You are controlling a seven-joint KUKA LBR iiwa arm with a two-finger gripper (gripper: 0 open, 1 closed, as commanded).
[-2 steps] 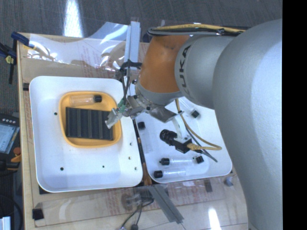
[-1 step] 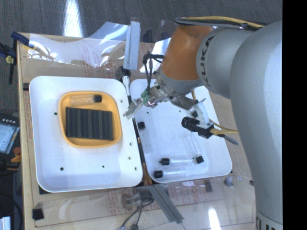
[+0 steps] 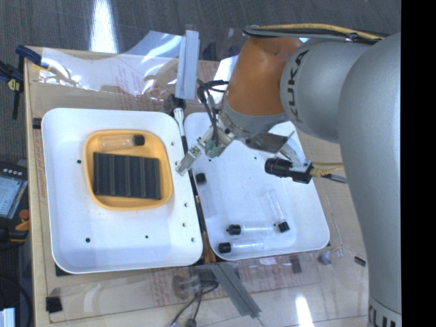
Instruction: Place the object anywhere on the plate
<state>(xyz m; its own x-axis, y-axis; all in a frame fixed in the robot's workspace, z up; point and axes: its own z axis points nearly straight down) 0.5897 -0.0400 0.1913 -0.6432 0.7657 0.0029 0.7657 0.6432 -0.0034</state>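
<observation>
A yellow plate (image 3: 93,182) with a dark ridged middle lies in the left bin (image 3: 68,237). On the plate's far rim rests a clear tube (image 3: 117,142) with a black cap. My gripper (image 3: 189,159) hangs over the divider between the two bins, just right of the plate's upper right corner, pointing down and to the left. Nothing shows in it. Below it, at the right bin's left wall, lies another clear tube with a black cap (image 3: 199,178). Several more capped clear tubes (image 3: 255,231) lie at the near side of the right bin (image 3: 306,210).
The grey and orange arm (image 3: 272,80) covers the far part of the right bin. A black fitting with a cable (image 3: 289,169) juts out over that bin. Crumpled clear plastic (image 3: 136,67) lies behind the bins. A metal bracket (image 3: 231,291) sits at the bench front.
</observation>
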